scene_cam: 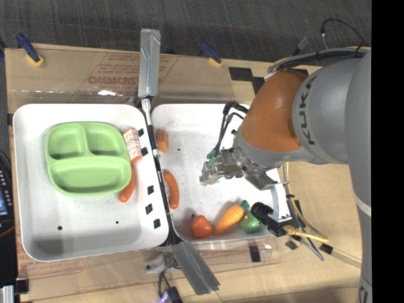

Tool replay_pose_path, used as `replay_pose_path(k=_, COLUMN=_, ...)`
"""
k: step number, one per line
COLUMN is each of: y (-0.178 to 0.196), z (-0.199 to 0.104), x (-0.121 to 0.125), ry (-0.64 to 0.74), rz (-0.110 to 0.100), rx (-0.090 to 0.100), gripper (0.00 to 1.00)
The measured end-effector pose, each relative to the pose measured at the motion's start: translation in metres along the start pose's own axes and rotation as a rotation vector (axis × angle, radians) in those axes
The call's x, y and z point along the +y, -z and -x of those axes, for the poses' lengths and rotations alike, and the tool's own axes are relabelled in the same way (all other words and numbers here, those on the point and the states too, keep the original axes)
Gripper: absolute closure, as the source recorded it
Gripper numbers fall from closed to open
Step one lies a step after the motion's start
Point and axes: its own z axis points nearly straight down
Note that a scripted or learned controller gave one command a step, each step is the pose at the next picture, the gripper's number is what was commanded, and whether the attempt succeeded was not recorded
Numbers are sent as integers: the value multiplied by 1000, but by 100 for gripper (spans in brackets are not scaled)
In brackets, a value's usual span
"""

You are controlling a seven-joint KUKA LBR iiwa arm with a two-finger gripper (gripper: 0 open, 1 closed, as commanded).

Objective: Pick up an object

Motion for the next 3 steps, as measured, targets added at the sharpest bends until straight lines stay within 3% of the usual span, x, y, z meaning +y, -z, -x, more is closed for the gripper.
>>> replay_pose_path(k=1, y=0, z=-90, x=-19, ry=194, rz=-1, rx=0, gripper=0)
replay_pose_path(k=2, y=21, z=-61, x=-19, ry=321, rz=5, rx=-2, gripper=0)
replay_pose_path(k=3, y=0, z=-80, x=11, ry=585, rz=3, rx=-2, gripper=0)
